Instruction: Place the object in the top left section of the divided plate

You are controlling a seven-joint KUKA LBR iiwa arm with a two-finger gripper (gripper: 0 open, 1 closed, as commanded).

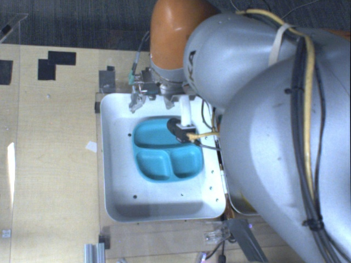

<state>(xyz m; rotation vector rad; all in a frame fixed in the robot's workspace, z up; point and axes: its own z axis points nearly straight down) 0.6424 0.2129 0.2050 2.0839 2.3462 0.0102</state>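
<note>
Blue divided plate [164, 155] in a white bin [118, 163] — grey arm [263, 92], orange-banded.

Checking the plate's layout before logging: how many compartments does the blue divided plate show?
3: on the blue divided plate, one long section along the top, two smaller ones below, left and right. The grey arm covers the plate's right edge, so more may be hidden.

Divided plate [164, 156] sits in the bin [118, 163] on the desk [49, 158]; arm [263, 92] looms over its right side.
</note>
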